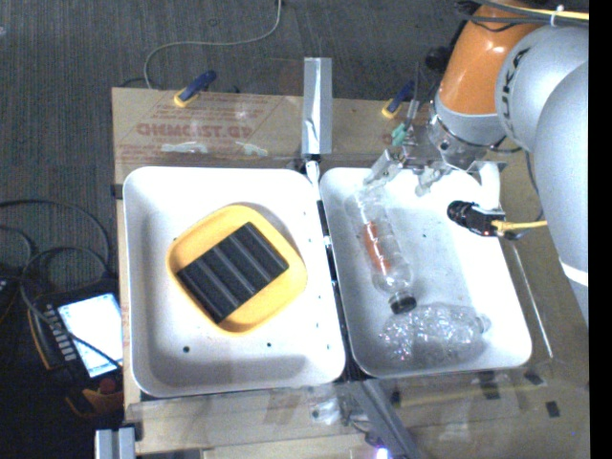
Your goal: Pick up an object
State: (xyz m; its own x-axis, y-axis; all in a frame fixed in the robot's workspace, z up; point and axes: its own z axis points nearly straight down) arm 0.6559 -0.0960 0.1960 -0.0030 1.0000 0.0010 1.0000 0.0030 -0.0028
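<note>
So there are two shallow white plastic bins side by side on the bench. The left bin [153, 256] has one thing in it: a rounded yellow plastic tray with a black ribbed insert [237, 268], lying flat and turned at an angle, roughly mid-bin. The right bin [507, 285] holds two clear plastic bottles. One is a slim clear bottle with an orange-red label and a dark cap [382, 247], running from the bin's far left corner down toward the middle. The other is a crumpled clear bottle [435, 331] lying along the near wall, just beside that dark cap. The grey arm's gripper [413, 165] sits over the far edge of the right bin, fingers spread apart with nothing between them (the slim bottle's top end lies right by the left fingertip).
</note>
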